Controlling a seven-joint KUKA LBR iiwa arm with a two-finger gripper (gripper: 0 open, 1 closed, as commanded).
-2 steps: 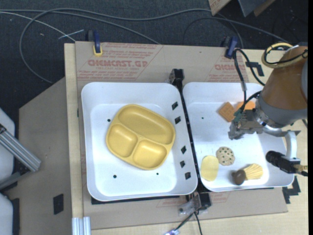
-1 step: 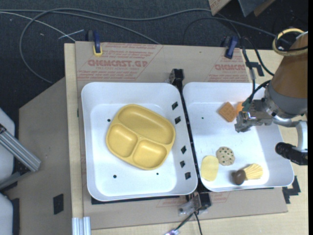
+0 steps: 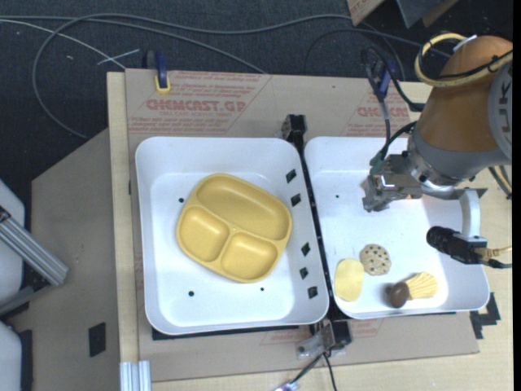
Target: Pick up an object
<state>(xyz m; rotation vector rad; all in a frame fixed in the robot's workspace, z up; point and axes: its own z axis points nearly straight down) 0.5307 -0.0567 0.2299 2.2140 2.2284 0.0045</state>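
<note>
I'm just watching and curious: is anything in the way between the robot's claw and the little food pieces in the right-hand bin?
Nothing visible is. The gripper hangs over the right bin; bare white floor lies between it and the cookie, the pale yellow piece and the shell-shaped piece near the front edge.

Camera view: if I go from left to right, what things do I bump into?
Yellow plate → pale yellow chip → cookie → shell-shaped toy; the gripper hangs above the right bin.

Grey arm (image 3: 456, 149), orange band, yellow cable loop, dark metal claw (image 3: 376, 194)
</note>
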